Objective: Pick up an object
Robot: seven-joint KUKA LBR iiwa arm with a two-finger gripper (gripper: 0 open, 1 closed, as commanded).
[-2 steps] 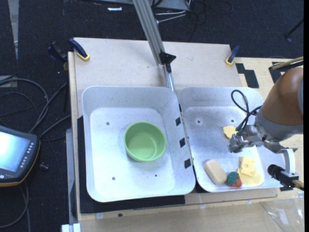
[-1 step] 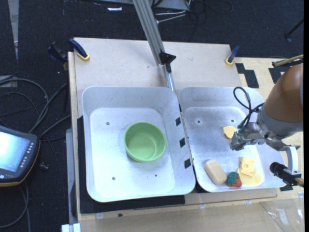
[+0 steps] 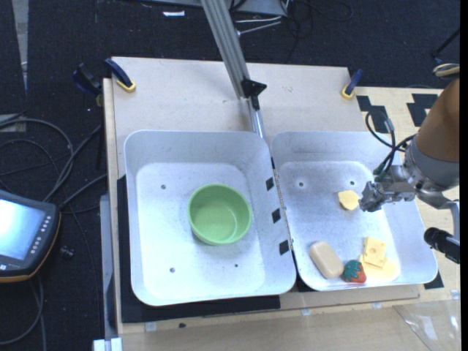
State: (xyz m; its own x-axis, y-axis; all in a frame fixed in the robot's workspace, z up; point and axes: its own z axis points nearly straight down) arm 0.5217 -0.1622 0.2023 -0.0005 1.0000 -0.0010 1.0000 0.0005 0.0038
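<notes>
1. End effector [image 3: 368, 198] low in the right bin [image 3: 322, 170], tip just beside a small yellow lump [image 3: 349, 199], possibly touching its right edge; too small and dark to tell how the tip is set, and nothing seen gripped.
2. Yellow lump lying on the bin floor, mid-right, well apart from the other pieces; looks like a light, rounded toy, probably smooth and a bit slippery, likely to skid or roll if nudged sideways. Best taken across its narrow width, from straight above.
3. Near the bin's front wall: a beige bar [image 3: 326, 259], a red and green strawberry [image 3: 354, 271], a yellow holed cheese wedge [image 3: 375, 254]; all small, likely light.
4. Left bin [image 3: 146, 159] holding a green bowl [image 3: 219, 213], upright.
5. Arm [image 3: 439, 148] reaching in from the right over the counter [image 3: 183, 93], wrist bent down and leftward.
</notes>
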